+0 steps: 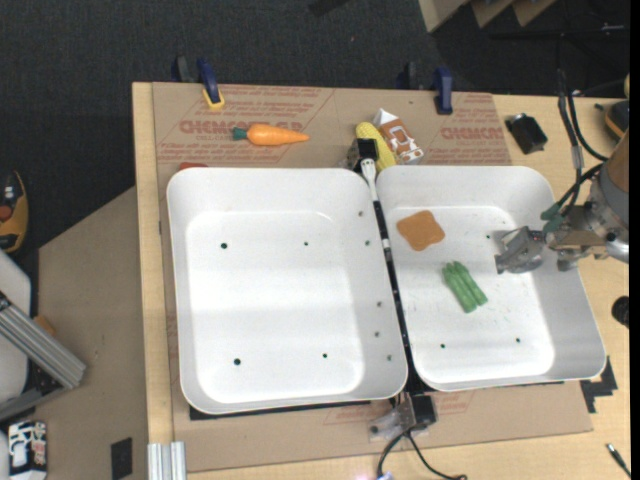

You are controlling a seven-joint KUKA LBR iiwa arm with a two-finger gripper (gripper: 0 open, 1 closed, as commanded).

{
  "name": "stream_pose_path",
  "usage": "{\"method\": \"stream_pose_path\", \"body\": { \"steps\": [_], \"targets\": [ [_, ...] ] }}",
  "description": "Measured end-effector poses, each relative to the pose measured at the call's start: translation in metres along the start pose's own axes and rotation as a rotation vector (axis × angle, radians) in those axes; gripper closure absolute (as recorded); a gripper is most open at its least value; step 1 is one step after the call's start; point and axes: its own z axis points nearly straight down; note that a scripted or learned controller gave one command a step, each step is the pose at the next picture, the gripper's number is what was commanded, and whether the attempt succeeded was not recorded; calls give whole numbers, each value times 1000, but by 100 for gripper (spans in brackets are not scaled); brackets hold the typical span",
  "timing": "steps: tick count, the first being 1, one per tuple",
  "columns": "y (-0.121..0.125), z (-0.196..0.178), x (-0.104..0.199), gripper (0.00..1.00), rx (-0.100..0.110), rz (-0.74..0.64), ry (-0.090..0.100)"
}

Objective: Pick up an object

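A flat orange-brown piece lies in the right bin, near its upper left. A green ridged object rests in the middle of that bin, below and right of the brown piece. My gripper hovers over the right side of the same bin, to the right of and slightly above the green object, apart from both items. The grey arm reaches in from the right edge behind it.
The left bin sits beside the right one. On the cardboard behind the bins lie a toy carrot, a yellow item and a small brown-and-white box. Two blue clamps hold the board's far edge.
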Motion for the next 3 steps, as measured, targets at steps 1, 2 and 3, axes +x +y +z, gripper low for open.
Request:
{"method": "stream_pose_path", "body": {
  "steps": [1, 2, 3],
  "targets": [
    [37, 173, -10, 0, 2, 2, 1],
    [95, 167, 1, 0, -5, -3, -1],
    [170, 166, 2, 0, -7, -3, -1]
  ]
}}
